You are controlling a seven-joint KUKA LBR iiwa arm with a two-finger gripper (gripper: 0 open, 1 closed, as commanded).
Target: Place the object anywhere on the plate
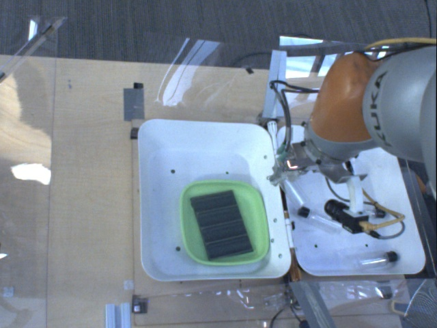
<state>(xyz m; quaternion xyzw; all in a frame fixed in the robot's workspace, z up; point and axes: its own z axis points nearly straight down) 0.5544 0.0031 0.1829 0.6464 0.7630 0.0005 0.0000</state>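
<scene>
A dark grey ribbed rectangular block lies flat on the green plate, which sits in the left bin. The block rests near the plate's middle, slightly tilted. My arm, with its orange band, reaches over the right bin. The gripper hangs under the wrist above that bin's left part, well away from the plate. The wrist hides most of it, and nothing is seen held in it.
A clear tube lies in the right bin near the wall between the bins. A clear vial with a dark cap lies near that bin's front edge. A small grey block stands on the bench behind the left bin.
</scene>
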